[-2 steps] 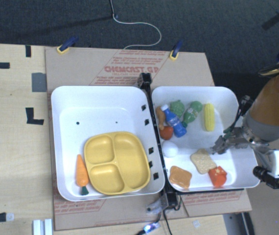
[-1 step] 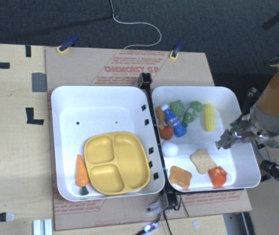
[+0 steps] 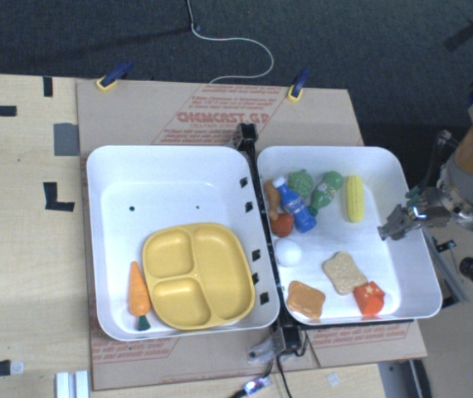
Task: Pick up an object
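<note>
Right bin (image 3: 390, 166): a loose clutter of toy food, candidates for the pick. Corn (image 3: 354, 198) upright near the back wall, closest to the gripper (image 3: 396, 225); green pieces (image 3: 315, 186) and blue bottle (image 3: 295, 207) bunched at the back left, touching, hard to separate; red piece (image 3: 282, 224) and white ball (image 3: 289, 254) against the dividing wall; cracker (image 3: 343, 272), bread (image 3: 306, 299) and red pepper (image 3: 370, 298) spread along the front, apart from one another and so easier to pinch singly. Gripper at the bin's right rim, over its edge, nothing between the fingers; whether spread or pressed together, impossible to tell at this angle. Presumably an approach pose, pick not yet made. Left bin (image 3: 104, 172): yellow tray (image 3: 196, 274) lying flat, three compartments bare, carrot (image 3: 138, 293) just beside its left edge. Bins side by side on cardboard (image 3: 220, 110) clamped at the back corners, probably to prevent sliding
</note>
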Motion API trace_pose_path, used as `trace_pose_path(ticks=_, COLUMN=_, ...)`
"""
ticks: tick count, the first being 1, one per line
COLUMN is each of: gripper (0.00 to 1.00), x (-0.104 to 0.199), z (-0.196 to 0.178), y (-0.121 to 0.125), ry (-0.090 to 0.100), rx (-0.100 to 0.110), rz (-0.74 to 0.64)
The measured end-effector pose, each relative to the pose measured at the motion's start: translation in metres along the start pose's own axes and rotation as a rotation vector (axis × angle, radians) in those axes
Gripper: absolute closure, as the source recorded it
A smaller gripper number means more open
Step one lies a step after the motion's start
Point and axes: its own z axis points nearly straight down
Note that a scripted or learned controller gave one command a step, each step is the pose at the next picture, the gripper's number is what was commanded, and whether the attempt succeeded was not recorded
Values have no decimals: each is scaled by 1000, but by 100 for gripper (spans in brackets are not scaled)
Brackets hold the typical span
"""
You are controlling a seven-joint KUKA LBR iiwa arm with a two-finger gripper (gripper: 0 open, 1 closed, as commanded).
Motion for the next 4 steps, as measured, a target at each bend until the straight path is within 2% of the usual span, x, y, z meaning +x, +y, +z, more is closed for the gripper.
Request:
trace_pose_path(ticks=1, gripper=100, x=48, z=-6, y=19, ry=3, rx=4, rz=-5)
trace_pose_path(ticks=2, gripper=100, x=95, z=8, y=52, ry=1, rx=5, rz=-4)
trace_pose_path(ticks=3, gripper=100, x=144, z=-5, y=73, ry=2, rx=3, rz=-5)
trace_pose_path(ticks=4, gripper=100, x=175, z=7, y=83, ry=-1, rx=6, rz=-2)
